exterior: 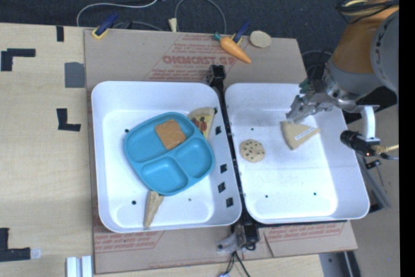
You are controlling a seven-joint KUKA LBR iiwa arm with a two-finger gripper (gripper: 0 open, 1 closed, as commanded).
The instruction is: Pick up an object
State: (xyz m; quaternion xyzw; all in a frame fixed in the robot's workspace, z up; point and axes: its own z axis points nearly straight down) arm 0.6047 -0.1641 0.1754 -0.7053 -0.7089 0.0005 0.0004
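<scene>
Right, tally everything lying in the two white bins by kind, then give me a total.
Blue divided plate: 1
Toast slice on the plate: 1
Pizza slice: 1
Ice-cream cone: 1
Cookie: 1
Cheese wedge: 1
Total: 6

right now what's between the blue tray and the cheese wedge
In the camera view, the cookie lies between the blue tray and the cheese wedge, past the bins' divider.

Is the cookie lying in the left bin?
No, the cookie lies in the right bin, left of the wedge.
</scene>
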